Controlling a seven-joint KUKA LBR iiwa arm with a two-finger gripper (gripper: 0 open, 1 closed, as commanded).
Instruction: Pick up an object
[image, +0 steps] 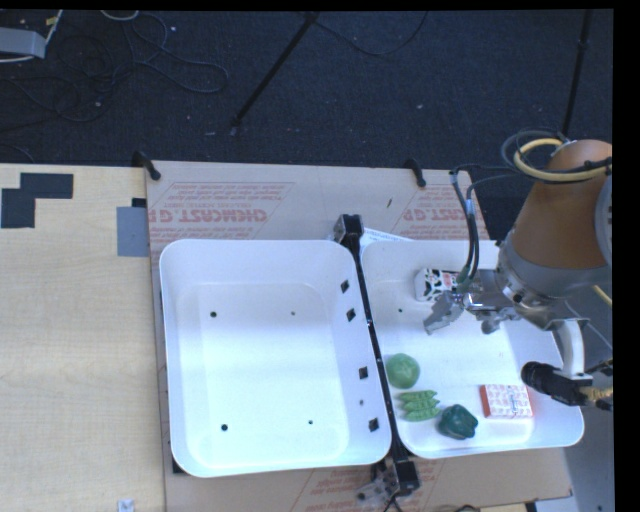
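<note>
In the right bin (560, 436) lie several small objects. A white and black patterned piece (432, 283) rests near the bin's back. A light green ball (402, 371) sits by the divider, with a green leafy piece (420, 404) and a dark green lump (459, 421) in front of it. A red and white box (506, 401) lies at the front right. My gripper (463, 321) hangs over the middle of this bin, just right of the patterned piece. It is open, with nothing between its fingers (438, 319).
The left bin (180, 300) stands beside the right one, and a black divider strip (362, 330) with clips runs between them. Both bins rest on cardboard (250, 205). The arm's orange band (560, 215) and cables overhang the right bin's far right side.
</note>
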